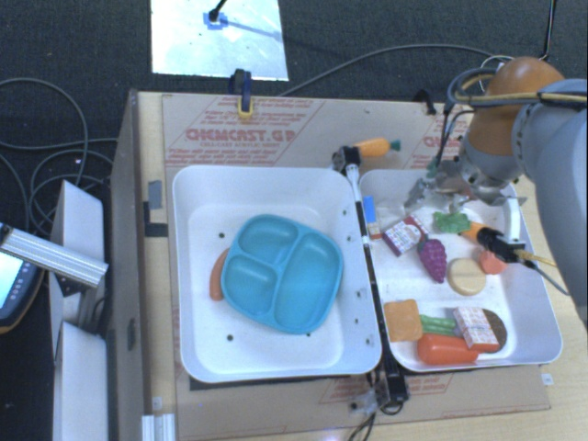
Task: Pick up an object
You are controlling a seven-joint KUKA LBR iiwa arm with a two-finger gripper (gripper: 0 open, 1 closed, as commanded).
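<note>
Nothing picked yet, as far as I can judge. My gripper point(424, 191) hangs over the upper left corner of the right bin point(542, 324), low over the bin floor. I can't tell how it is set, too small and blurred at that end, and I see no object in it. So the whole grab and lift is left.

Candidates all lie in the right bin: a small red-and-white box point(401, 236) just below the gripper, a bumpy purple grape bunch point(433, 258) beside it, a green leafy piece point(451, 220) to the right, a round pale cookie-like disc point(466, 277), an orange square cracker point(402, 320), a smooth red-orange carrot shape point(447, 349) at lower edge. All look like plastic toy food, matte, rigid.

Left bin point(193, 338) holds a glossy blue divided plate point(281, 272), with a sausage-like piece point(217, 275) at its left rim. Bins sit on a cardboard-covered worktop point(276, 131).
</note>
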